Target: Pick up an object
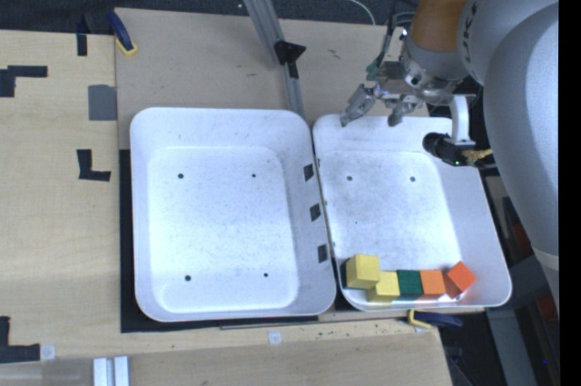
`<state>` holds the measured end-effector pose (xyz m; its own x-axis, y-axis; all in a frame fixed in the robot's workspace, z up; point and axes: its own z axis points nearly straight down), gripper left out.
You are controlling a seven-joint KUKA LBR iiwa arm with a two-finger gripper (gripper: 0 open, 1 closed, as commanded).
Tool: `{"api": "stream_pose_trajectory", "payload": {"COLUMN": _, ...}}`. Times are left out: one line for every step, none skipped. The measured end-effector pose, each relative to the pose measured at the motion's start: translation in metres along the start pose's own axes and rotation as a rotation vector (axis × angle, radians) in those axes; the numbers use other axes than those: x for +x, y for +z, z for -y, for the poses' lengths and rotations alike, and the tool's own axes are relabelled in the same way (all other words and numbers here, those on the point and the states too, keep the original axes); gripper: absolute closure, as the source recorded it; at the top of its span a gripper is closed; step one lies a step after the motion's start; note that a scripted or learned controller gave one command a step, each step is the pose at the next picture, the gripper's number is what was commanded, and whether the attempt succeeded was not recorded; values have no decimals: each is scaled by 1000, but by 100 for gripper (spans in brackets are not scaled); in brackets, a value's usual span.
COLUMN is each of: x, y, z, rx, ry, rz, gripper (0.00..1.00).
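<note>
Gripper [372,113] at upper right of frame, fingers spread wide, holding nothing. Row of blocks [408,280] at lower right, long axis left-right along near wall of right bin [472,184], well apart.

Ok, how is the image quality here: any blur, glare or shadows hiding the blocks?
Camera view: lighting is soft and even, no harsh glare on the shallow white right bin; the row of small coloured foam blocks reads clearly though slightly grainy; the two-finger gripper looks a little soft, its big grey arm out of focus.

left bin [145,193] | grey pole [263,7] | black tape marks [89,164]
</note>
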<state>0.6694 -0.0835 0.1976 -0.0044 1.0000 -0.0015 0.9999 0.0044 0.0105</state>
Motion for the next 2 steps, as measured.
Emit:
{"api": "stream_pose_trajectory", "payload": {"x": -63, "y": 36, "z": 30, "rx": 16, "ry": 10, "rz": 1, "gripper": 0}}
{"api": "stream_pose_trajectory", "payload": {"x": -4, "y": -40, "z": 61, "rx": 5, "ry": -2, "rz": -3, "gripper": 0}}
